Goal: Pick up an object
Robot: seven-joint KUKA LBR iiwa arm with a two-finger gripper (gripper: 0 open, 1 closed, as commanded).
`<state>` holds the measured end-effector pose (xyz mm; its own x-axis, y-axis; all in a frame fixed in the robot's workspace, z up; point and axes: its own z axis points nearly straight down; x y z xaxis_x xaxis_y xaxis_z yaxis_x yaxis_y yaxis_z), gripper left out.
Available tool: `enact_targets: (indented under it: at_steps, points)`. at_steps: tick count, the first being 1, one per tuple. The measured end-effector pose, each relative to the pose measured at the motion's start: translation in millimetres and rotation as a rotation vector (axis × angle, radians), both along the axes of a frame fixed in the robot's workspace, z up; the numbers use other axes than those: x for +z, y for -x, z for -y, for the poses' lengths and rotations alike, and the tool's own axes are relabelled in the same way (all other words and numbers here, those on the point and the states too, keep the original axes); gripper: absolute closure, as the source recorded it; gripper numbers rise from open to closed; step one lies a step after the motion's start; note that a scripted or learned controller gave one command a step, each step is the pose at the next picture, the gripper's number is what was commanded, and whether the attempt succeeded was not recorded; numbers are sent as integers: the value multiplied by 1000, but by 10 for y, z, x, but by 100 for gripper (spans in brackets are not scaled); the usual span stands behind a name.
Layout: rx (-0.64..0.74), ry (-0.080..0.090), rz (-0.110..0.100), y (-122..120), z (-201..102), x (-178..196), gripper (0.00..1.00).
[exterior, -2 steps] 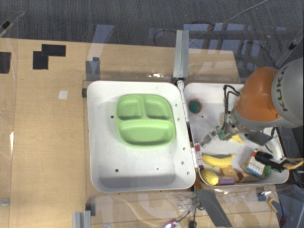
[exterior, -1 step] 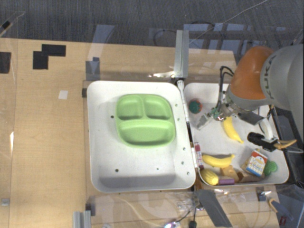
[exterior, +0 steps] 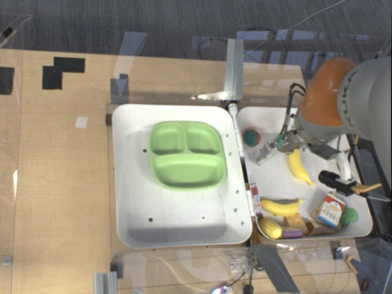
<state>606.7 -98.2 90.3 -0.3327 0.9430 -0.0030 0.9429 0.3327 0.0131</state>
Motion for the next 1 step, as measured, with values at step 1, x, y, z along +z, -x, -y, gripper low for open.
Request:
enact_targets:
  at_steps: [1]
  points:
    - [-183,2,0,-176,541,-8,0]
